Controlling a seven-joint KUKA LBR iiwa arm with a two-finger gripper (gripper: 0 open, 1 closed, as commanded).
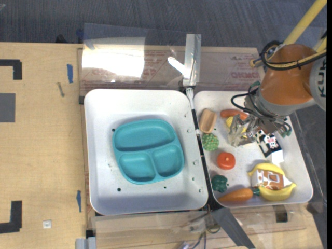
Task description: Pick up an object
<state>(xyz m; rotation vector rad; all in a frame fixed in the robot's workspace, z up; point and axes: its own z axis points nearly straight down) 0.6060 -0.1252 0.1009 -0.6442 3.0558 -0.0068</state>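
Observation:
The right bin [303,173] holds several toy foods. A tan bread piece [207,121] lies near its left wall, with a light green leafy piece [210,141] just below it. A red tomato [226,161] sits in the middle. A dark green broccoli [219,183] and an orange carrot [237,195] lie at the front. A yellow banana [275,190] with a small printed box [271,179] on it lies at the front right. My gripper [241,132] is low in the bin's back half, beside a small orange piece [229,113] and a black-and-white item [268,141].
The left bin [98,180] holds a teal divided plate [149,150]. A clear plastic sheet [135,61] and a metal post [192,56] stand behind the bins. The arm's orange band [288,79] hangs over the right bin's back corner. Wooden bench lies to the left.

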